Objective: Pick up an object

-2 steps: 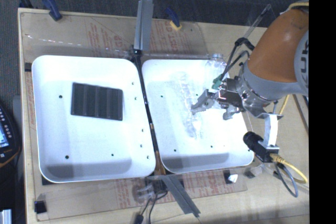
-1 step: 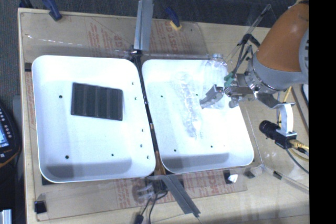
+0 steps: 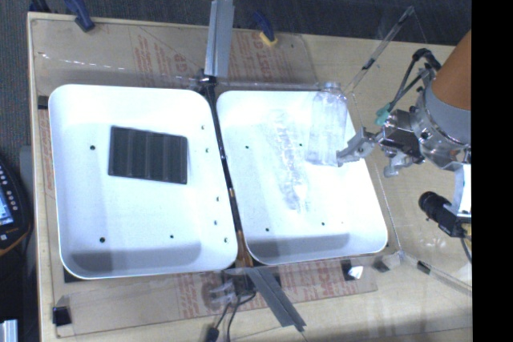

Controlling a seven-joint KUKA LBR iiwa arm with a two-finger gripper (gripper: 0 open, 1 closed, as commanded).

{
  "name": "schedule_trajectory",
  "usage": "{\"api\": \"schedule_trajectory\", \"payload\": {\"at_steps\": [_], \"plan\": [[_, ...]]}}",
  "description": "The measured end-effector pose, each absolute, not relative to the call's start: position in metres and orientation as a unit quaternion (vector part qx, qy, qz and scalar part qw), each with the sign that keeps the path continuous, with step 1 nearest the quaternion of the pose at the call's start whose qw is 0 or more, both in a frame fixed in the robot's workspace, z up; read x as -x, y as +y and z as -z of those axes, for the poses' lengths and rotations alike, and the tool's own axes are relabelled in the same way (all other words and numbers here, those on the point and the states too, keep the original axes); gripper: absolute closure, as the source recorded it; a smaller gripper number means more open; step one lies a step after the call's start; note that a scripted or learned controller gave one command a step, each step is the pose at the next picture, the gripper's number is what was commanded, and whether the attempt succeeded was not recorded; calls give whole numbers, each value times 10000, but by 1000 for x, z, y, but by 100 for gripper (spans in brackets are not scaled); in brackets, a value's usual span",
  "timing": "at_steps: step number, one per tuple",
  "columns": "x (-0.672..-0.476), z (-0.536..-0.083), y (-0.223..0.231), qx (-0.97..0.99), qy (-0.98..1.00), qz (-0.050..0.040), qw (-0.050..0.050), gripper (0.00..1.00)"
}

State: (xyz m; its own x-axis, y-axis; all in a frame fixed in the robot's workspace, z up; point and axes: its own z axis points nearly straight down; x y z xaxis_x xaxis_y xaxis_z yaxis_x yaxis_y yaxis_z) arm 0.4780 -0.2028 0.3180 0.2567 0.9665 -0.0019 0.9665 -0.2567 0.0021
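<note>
Camera view showed the jaws [image 3: 353, 150] at the right bin's [image 3: 264, 248] right edge — grip state unclear. A clear plastic object [image 3: 327, 126] lay just left, upright-long.

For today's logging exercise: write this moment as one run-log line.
gripper: right bin's right edge, at clear plastic bottle | grasp: unconfirmed | dark ridged pad: left bin

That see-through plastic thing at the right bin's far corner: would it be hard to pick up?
Probably. The clear plastic piece looks thin and hollow, so likely light and easily crushed. Its glossy surface may slip in the hand. Leaning near the right bin wall, it could tip if nudged.
</note>
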Motion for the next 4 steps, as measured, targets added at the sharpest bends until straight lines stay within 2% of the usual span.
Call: {"api": "schedule_trajectory", "payload": {"at_steps": [1, 2, 3, 4], "plan": [[-478, -325, -201, -7606, 6493, 2, 17, 0], [-477, -363, -205, -7625, 6470, 2, 1, 0], [-494, -313, -201, -7324, 6809, 13, -14, 0], [-514, -314, -208, -7503, 6610, 6, 0, 0]]}}
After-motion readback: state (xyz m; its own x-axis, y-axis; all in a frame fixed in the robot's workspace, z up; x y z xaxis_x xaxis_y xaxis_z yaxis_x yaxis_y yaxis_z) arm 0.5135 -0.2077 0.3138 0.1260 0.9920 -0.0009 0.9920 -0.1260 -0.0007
